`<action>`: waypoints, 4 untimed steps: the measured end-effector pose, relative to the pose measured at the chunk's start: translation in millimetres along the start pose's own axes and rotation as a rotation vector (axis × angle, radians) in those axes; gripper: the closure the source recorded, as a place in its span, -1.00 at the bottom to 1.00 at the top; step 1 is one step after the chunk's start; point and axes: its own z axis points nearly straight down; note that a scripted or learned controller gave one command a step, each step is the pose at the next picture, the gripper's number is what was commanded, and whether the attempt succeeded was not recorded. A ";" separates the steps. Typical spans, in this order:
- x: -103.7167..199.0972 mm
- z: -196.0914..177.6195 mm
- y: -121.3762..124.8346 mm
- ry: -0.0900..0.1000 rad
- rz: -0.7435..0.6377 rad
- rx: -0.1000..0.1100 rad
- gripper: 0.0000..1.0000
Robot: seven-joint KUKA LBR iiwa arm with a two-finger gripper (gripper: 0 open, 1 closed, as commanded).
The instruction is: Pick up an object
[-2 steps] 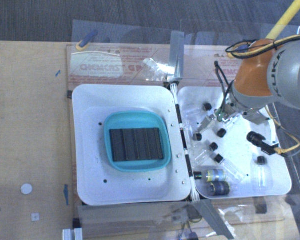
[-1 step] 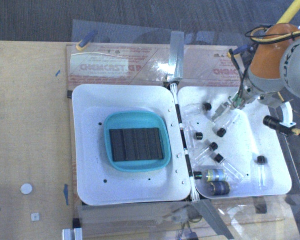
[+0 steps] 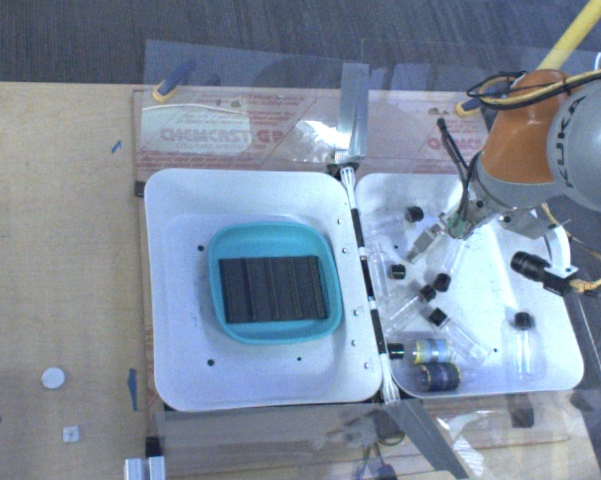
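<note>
My gripper (image 3: 457,226) hangs over the back half of the right bin (image 3: 560,368), under the orange wrist band. Several clear vials with black caps lie scattered in this bin: one (image 3: 413,213) to the left of the gripper, one (image 3: 420,248) slanting away from its tip, and a cluster (image 3: 435,293) just in front of it. A small bottle with a yellowish band (image 3: 427,350) and a dark blue one (image 3: 440,375) lie near the front wall. I see nothing clearly held at the gripper's tip.
The left bin (image 3: 170,268) holds a teal tray (image 3: 220,253) with a dark ribbed block (image 3: 272,289) in it. A metal divider (image 3: 365,268) separates the bins. Another capped vial (image 3: 522,328) lies at the right bin's right side.
</note>
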 end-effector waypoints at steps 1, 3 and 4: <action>52.0 -1.2 -53.4 0.000 -0.005 0.000 -1.00; 17.3 0.1 35.0 -0.001 -0.031 0.001 -1.00; 14.6 -12.3 35.1 -0.010 -0.032 0.000 1.00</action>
